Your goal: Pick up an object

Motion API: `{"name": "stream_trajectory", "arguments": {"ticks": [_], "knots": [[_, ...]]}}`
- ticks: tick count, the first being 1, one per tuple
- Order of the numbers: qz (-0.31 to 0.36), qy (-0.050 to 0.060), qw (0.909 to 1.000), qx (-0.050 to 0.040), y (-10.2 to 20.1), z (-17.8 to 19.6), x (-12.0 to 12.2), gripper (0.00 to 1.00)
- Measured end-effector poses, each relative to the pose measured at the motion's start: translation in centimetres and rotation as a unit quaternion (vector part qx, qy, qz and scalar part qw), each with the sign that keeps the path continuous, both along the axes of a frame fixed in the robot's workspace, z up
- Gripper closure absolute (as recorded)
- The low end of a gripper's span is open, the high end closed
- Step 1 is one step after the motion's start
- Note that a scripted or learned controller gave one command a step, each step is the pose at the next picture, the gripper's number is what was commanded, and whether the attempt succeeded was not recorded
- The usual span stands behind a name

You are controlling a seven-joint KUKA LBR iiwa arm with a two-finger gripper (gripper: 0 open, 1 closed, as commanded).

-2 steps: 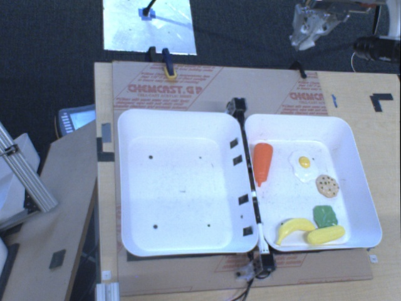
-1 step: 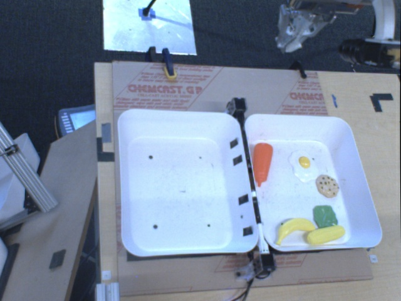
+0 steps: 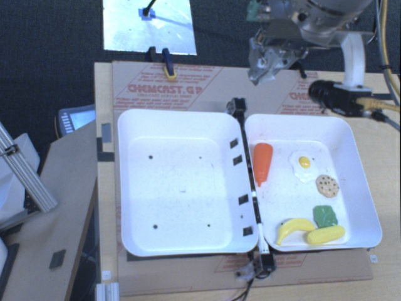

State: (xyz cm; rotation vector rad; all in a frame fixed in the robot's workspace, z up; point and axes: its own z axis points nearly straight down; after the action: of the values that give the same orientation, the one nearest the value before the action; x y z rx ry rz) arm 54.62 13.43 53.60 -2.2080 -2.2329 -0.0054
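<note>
I see the hand (image 3: 268,64) hanging high above the table (image 3: 188,83), over the back edge of the board behind the right bin (image 3: 360,168). From my slanted view down, I cannot tell how the hand is set, and nothing shows in its grip. It sits well apart from every object below.

All the objects lie in the right bin. An orange carrot (image 3: 262,162) rests near the bin's left wall, close to the divider between the two bins, with its narrow end pointing toward the front. To its right lies a fried egg (image 3: 304,165), white with a yellow yolk. Just beside the egg, toward the front and right, sits a round speckled cookie (image 3: 326,185). Further forward I see a green piece (image 3: 325,216), touching a yellow oblong object (image 3: 326,234) just in front of it. A yellow banana (image 3: 292,229) curves along the front of the bin, its end just beside the oblong yellow object.

The left bin (image 3: 125,168) stands just beside the right one, joined by black clips (image 3: 239,160) along the shared edge. A black clamp with a yellow foot (image 3: 168,65) holds the board at the back of the table.
</note>
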Motion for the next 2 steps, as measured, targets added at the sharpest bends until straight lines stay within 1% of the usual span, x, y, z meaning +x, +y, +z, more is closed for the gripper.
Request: {"name": "stream_trajectory", "arguments": {"ticks": [1, 2], "knots": [[-0.006, 0.0, 1.0, -0.0013, -2.6, -0.1, -1.6, 1.0], [-0.002, 0.0, 1.0, -0.0006, 0.7, -0.1, -5.0, 1.0]]}}
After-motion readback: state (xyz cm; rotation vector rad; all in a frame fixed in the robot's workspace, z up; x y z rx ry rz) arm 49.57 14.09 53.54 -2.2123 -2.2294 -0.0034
